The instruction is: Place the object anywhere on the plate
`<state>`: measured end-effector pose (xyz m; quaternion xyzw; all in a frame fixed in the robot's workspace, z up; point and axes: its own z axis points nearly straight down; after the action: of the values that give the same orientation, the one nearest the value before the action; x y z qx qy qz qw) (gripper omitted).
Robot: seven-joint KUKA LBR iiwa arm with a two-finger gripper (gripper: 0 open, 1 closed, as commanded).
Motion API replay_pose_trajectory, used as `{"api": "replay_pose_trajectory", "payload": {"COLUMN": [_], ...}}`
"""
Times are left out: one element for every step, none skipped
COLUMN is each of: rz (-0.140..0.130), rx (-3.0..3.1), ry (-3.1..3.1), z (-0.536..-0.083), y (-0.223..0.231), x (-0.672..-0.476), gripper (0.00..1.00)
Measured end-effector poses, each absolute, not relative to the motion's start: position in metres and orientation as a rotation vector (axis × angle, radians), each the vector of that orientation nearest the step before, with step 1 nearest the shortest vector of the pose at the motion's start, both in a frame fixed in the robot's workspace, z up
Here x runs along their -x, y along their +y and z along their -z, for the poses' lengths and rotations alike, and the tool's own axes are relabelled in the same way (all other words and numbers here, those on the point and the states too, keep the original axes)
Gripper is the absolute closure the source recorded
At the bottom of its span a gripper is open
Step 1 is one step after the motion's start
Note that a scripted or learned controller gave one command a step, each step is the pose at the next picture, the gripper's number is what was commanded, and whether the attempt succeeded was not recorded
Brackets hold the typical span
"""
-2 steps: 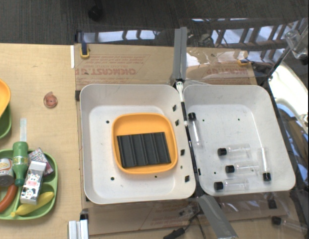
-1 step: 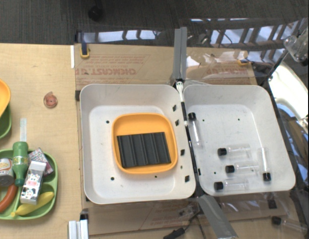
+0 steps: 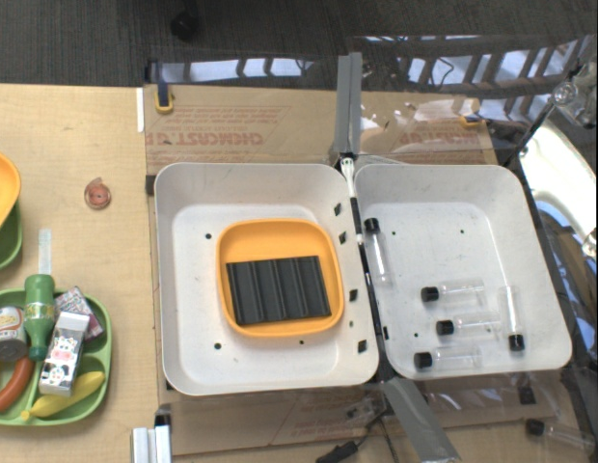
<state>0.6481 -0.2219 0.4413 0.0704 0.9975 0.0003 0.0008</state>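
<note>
An orange plate (image 3: 280,233) with rounded corners lies in the middle of the left white bin (image 3: 188,287). A dark grey ribbed rectangular object (image 3: 280,290) rests flat on the plate, inside its rim. Several clear tubes with black caps lie in the right white bin (image 3: 444,196). One tube (image 3: 375,249) lies along its left wall, and others (image 3: 453,292) (image 3: 467,327) (image 3: 444,359) lie near its front.
On the wooden bench at far left stands a green tray (image 3: 87,394) of toy food, with an orange bowl (image 3: 0,196) behind it. A small pink item (image 3: 98,194) lies left of the bins. Cardboard (image 3: 231,128) lies under and behind the bins.
</note>
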Motion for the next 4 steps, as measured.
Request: {"api": "replay_pose_trajectory", "payload": {"rz": [-0.001,0.0,0.001,0.0], "rx": [0.086,0.423,0.833,1.266], "ry": [3.137,3.107,3.022,2.869], "z": [-0.285,-0.303,-0.364,-0.442], "y": [-0.222,-0.222,-0.222,-0.222], "x": [-0.615,-0.66,-0.66,-0.66], "gripper": [1.0,1.0,1.0,1.0]}}
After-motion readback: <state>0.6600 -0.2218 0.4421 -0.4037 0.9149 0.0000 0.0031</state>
